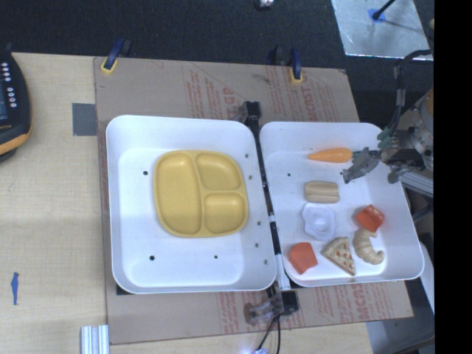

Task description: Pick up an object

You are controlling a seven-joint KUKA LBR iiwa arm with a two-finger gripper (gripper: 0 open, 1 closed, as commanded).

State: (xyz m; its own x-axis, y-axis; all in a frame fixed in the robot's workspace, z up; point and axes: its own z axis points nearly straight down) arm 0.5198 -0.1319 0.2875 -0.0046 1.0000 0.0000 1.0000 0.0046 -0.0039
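The right bin [398, 271] holds several toy foods. An orange carrot [330, 155] lies at the back, with a tan bread roll [321, 192] and a white cup [318, 220] below it. A red cube [369, 217], a croissant [368, 246], a pizza slice [340, 255] and an orange-red block [302, 257] lie toward the front. My gripper [377, 168] hangs over the bin's right back part, just right of the carrot's tip. It is open and nothing sits between its fingers. One dark finger [358, 164] points toward the carrot.
In the left bin [122, 198] lies a yellow divided plate [200, 193]. Clamps [295, 68] hold the cardboard sheet at the back. A black and orange pendant [11, 105] rests at the bench's left edge.
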